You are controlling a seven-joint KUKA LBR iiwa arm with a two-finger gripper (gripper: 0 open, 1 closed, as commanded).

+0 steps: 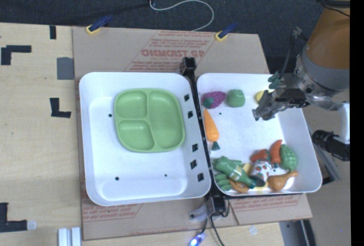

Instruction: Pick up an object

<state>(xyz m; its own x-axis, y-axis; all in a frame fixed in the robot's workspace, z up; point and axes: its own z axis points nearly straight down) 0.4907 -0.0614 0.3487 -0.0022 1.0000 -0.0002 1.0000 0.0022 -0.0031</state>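
The right bin point(245, 135) holds toy foods. A purple grape bunch point(214, 98) and a green round piece point(235, 97) lie near its far edge. An orange carrot point(211, 127) rests along its left wall. A heap of green, red and orange pieces point(256, 169) fills its near right corner. My gripper point(265, 108) hangs over the bin's far right part, above bare floor, with a small yellow piece point(260, 95) just beside it. Whether its tips are apart is hidden by the dark gripper body.
The left bin point(96, 142) carries a green divided plate point(150, 119). A black divider point(197, 125) with clips runs between the bins. The grey arm with its orange band point(333, 40) comes in from the right. A white cable point(176, 5) loops behind the bins.
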